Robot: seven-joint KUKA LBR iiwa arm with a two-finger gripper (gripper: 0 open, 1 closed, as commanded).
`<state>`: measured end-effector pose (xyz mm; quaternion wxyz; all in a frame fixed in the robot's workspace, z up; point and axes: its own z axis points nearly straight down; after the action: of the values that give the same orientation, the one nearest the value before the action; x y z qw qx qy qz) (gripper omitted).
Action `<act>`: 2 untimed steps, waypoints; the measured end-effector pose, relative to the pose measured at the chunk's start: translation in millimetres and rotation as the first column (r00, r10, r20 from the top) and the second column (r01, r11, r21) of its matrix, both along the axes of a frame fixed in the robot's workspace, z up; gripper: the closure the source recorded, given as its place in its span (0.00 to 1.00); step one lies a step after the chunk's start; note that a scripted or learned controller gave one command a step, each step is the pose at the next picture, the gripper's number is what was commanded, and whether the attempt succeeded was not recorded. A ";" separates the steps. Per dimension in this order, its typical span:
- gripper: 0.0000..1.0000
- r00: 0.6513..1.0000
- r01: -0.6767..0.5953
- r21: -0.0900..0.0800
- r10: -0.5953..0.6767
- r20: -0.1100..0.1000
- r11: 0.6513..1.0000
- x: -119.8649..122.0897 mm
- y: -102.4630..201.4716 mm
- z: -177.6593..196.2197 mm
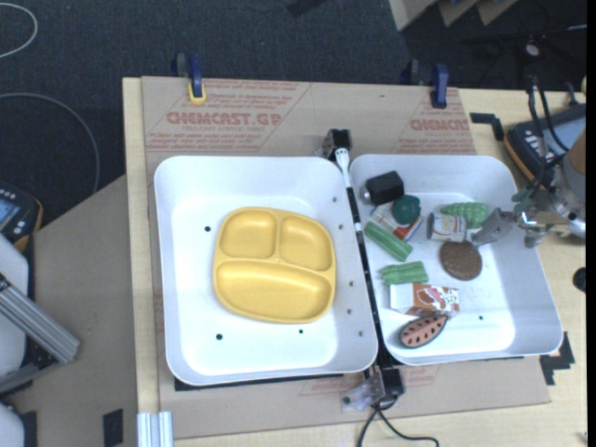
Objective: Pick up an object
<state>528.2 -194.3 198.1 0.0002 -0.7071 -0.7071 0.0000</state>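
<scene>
Yellow moulded plastic makes up the three-compartment plate (275, 264) lying flat in the left white bin (177, 250), its one long compartment toward the near side and the two small ones toward the far side. The right white bin (526, 315) holds the loose things: a black boxy block (384, 187) at the far left corner, a dark green round piece (406, 209) just beside it, a long green bar (386, 240) slanting from far left to near right, a short ridged green piece (403, 273) lying roughly across the bin, a white and green packet (458, 222), a brown flat disc (461, 260), a white packet with red and brown print (426, 298) whose wording is too small to read, and a dark oval piece with orange spots (424, 331) with its long axis running from near left to far right. Reaching in from the right, the grey two-finger gripper (492, 230) sits low over the bin's far right part, its tip just beside the brown disc and the white and green packet; whether its fingers are apart or closed cannot be told, and nothing is seen held. Both bins rest on a brown board (279, 110) printed "CHEMCAST", fixed by blue clamps (194, 74) at the far edge, on a pale wooden bench (573, 287) above dark carpet
</scene>
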 end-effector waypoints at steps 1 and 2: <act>0.00 1.000 -0.006 0.000 0.006 0.010 1.000 -48.7 57.7 99.0; 1.00 1.000 -0.001 -0.002 0.001 0.005 1.000 -47.6 54.8 104.0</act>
<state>480.5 -139.4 302.0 -0.0024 -0.7066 -0.7076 -0.0011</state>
